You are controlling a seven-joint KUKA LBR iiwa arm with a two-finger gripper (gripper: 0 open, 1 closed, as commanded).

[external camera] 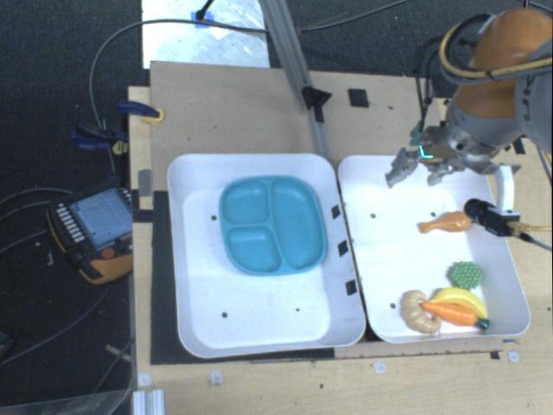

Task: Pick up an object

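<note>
Five small toy foods lie in the shallow white bin on the view's right (380, 258): tan-orange plastic drumstick (445, 224) toward the far end, green knobbly broccoli-like piece (466, 274), yellow plastic banana (460, 299), orange plastic carrot (449, 312), beige lumpy ginger-like piece (418, 311). Gripper (417, 175) hangs over that bin's far end, fingers spread apart, nothing between them. Likeliest target looks like the drumstick, near the gripper and alone. Risks, my judgement: drumstick is slim and tapered, so an off-centre close could squirt it sideways or spin it; banana, carrot and ginger piece touch in a heap at the near corner, so a grasp there may catch two or jam a finger on the bin wall; broccoli piece may roll. Blue three-section plastic plate (273, 224) in the other white bin (199, 309) lies flat, poor target
</note>
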